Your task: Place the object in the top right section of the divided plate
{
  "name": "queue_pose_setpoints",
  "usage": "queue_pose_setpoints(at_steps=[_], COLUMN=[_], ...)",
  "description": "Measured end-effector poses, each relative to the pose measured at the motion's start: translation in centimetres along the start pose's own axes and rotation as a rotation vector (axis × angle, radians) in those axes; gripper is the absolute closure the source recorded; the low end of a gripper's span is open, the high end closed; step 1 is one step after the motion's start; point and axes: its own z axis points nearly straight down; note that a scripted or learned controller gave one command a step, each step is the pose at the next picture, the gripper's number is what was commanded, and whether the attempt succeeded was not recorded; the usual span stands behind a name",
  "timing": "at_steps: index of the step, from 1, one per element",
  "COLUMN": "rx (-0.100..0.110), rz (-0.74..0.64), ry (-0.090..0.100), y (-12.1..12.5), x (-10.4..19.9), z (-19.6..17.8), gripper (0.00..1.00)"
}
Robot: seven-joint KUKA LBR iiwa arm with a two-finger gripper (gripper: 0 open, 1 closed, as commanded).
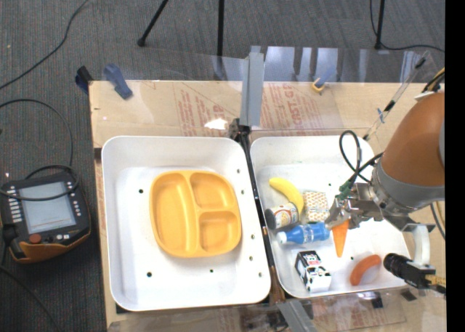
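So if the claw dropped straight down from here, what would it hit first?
Most likely the small orange carrot-shaped toy, which sits just under the claw. The clear plastic bottle with the blue cap lies beside it; depth is hard to judge.

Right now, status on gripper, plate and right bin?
Gripper low over right bin, at the carrot; grip unclear. Divided plate in left bin. Banana, blue bottle, can crowd the carrot.

Yellow divided plate point(195, 213) flat in left bin, three sections
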Motion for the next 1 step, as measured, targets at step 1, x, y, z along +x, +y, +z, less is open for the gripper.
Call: queue_pose_setpoints(at_steps=[1], rx=[0.002], rz=[-0.03], ry=[0.0], y=[-1.85], x=[6.51], z=[-1.04], gripper=[1.0])
